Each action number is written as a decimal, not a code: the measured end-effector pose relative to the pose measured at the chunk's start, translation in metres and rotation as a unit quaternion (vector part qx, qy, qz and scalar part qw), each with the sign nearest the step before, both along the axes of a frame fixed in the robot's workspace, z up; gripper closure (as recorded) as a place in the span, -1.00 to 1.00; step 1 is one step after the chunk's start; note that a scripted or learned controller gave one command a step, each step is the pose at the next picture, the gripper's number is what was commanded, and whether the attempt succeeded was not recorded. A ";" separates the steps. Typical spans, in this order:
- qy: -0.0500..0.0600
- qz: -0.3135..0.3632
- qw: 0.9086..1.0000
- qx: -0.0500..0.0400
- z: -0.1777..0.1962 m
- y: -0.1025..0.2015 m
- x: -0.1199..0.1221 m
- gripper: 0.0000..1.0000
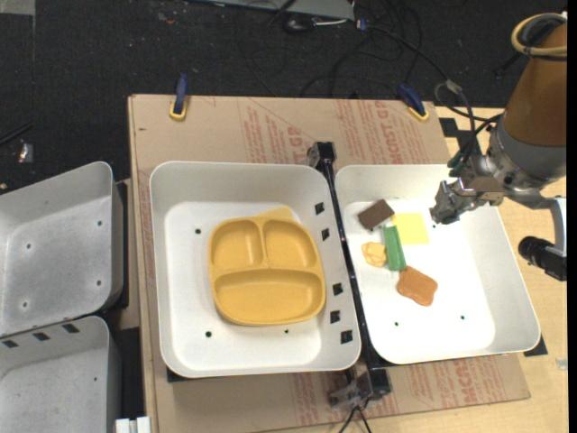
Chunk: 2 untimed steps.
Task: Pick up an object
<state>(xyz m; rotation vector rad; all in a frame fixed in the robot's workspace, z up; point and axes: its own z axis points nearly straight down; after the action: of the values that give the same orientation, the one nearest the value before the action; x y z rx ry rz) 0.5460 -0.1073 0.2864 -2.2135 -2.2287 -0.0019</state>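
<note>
The arm (pixel 538 106) is grey with an orange band, ending in a dark, cable-fed pincer (pixel 447 206).

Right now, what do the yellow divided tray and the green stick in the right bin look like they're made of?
Yellow divided tray: looks like moulded plastic, smooth with a soft sheen; one uniform colour, rounded compartment ridges. Green stick: probably plastic or foam, matte; flat even green, straight edges, too small to tell apart. Both guesses rest on look alone.
</note>
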 end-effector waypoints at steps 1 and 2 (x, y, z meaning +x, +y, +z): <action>0.001 0.001 1.000 0.000 -0.017 0.048 0.001 1.00; 0.001 0.000 1.000 0.000 -0.024 0.091 -0.005 1.00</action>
<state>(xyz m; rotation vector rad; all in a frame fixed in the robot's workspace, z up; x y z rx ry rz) 0.5411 -0.0163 0.2626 -2.2120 -2.2277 0.0002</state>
